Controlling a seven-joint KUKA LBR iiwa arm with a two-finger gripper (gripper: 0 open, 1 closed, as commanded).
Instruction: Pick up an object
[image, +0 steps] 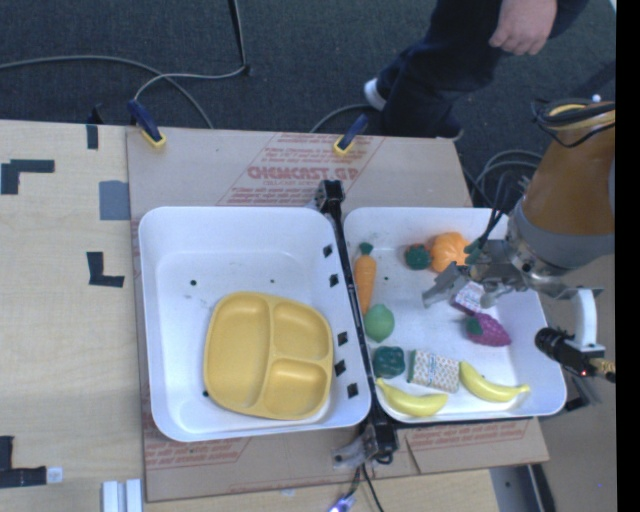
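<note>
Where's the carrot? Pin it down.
The carrot lies in the right bin, against its left wall beside the divider, just above the green ball.

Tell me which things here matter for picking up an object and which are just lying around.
For the job: gripper, right bin, carrot, orange, green ball, purple toy, two bananas.

Lying about: left bin, yellow tray, clamps, cables.
</note>
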